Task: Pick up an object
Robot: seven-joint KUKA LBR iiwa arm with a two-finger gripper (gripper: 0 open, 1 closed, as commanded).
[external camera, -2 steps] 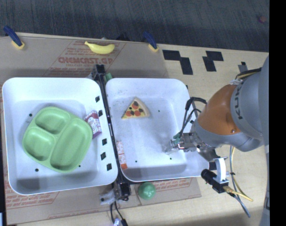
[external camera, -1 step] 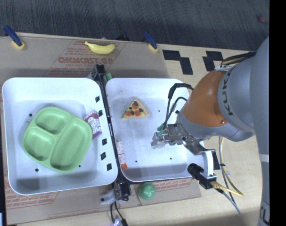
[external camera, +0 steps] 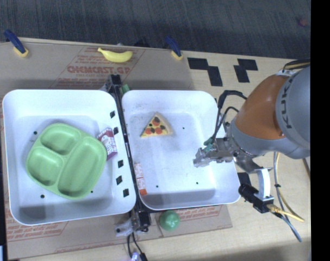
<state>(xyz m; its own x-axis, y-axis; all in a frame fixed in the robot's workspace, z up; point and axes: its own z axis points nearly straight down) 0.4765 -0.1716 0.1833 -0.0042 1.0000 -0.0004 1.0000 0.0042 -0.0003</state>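
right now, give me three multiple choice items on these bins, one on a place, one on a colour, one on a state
1. Where does the triangular toy pizza slice lie?
A. right white bin
B. left white bin
C. on the cardboard

2. What colour is the three-compartment plastic plate?
A. yellow
B. light green
C. blue

3. How does the end effector stand to the pizza slice?
A. gripping it
B. pressing on it
C. apart from it, over the right bin's right side

Answers: 1 A, the slice rests on that bin's floor near its back. 2 B, it is pale green against the white. 3 C, bare bin floor separates them.
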